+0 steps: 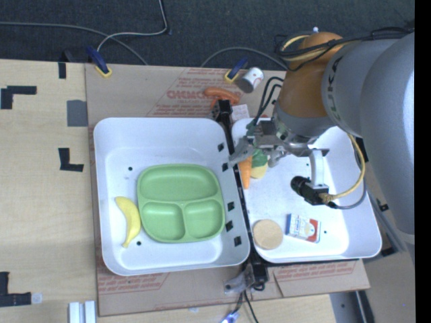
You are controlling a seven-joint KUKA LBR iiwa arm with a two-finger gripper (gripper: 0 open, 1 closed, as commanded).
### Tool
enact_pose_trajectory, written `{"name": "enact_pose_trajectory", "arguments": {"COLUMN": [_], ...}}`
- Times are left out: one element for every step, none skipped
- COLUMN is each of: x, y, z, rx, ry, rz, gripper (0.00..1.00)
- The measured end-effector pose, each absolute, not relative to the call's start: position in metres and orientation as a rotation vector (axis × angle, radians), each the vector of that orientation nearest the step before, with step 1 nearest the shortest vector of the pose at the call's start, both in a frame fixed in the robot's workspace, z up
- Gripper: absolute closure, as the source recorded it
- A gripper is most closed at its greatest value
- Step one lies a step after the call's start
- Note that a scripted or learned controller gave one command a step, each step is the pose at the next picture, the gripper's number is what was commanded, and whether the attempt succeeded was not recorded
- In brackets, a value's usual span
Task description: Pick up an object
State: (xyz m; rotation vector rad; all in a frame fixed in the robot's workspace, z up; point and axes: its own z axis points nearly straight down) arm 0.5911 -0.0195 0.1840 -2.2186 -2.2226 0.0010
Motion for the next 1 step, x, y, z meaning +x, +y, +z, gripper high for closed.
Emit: {"name": "enact_pose_trajectory", "arguments": {"x": [0.6212], "y": [-0.0674], "z": [0.1840], "rx": [-2.221], "ry": [-2.221], "rz": [0.003], "gripper": [0.00]}}
